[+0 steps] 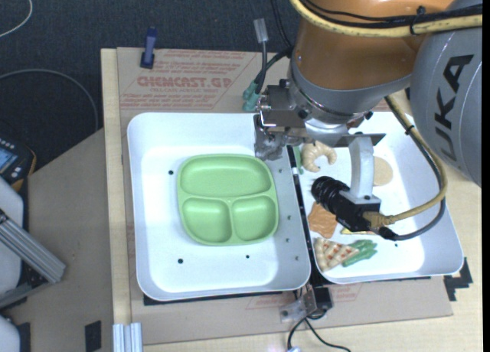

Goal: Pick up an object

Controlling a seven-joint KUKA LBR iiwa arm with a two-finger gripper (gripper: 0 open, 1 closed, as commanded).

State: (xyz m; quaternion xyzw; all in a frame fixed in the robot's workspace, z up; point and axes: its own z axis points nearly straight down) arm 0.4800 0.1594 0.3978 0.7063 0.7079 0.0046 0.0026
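Starting at the near end of the right bin (429, 251), I find a flat speckled wedge (331, 252), much like a toy pizza slice, with a slim green pod (360, 253) lying against it, and an orange-tan square (322, 223) just behind. All three look thin and low on the smooth white floor, so I judge a closing grip might skate over them or pinch two at once. Across the divide, the left bin (153, 213) holds a green plate (227, 197), glossy moulded plastic with rounded corners and three compartments. It is broad and slick, and I expect only its rim offers a hold, so it could tilt or slide away. Farther back in the right bin sit a cream curl (314, 156), plump and crescent-shaped and probably the easiest catch, and a pale flat disc (383, 172) beside it. My gripper (269, 146) hangs low at the plate's far right corner, close over the meeting rims of both bins. Whether it is apart or together I cannot tell, and I see nothing held in it. Descending here risks striking a rim. Beyond lies a brown board (184, 79) with red print, a blue clip (148, 47) at its far edge.
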